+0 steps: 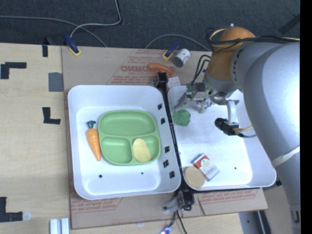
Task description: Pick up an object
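The end effector [187, 101] hangs in the right bin [243, 177], just above a green lump [182, 117]; grip state: cannot tell. A card box [204, 166] and disc [194, 177] lie nearer. Left bin [117, 186]: tray [127, 123], carrot [93, 143].

Both white bins [78, 130] are looking like smooth moulded plastic with a faint sheen, and the green divided tray [127, 123] in the left one is showing a matt plastic face. The bench [27, 130] is reading as pale wood grain under printed brown cardboard [107, 69] — dull, unglossed. The arm [273, 91] is gleaming as smooth grey casing, its orange band [224, 52] glossier.
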Robot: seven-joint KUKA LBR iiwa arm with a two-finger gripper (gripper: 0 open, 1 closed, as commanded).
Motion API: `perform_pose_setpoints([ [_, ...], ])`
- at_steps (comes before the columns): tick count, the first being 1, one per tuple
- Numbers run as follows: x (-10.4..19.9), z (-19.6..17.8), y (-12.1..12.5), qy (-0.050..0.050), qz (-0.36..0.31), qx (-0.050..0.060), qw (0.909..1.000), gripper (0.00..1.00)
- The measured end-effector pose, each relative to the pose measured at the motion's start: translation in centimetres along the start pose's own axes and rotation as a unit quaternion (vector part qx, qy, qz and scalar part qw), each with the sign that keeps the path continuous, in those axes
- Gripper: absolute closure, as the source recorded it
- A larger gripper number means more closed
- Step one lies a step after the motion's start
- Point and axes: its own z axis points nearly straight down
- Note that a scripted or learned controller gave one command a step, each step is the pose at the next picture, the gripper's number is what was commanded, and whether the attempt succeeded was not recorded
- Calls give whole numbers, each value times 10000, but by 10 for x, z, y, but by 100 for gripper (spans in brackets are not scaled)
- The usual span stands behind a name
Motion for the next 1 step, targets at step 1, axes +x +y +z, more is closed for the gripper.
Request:
perform_pose_setpoints([
  [1, 2, 0, 0, -8, 5, 5, 10000, 0],
])
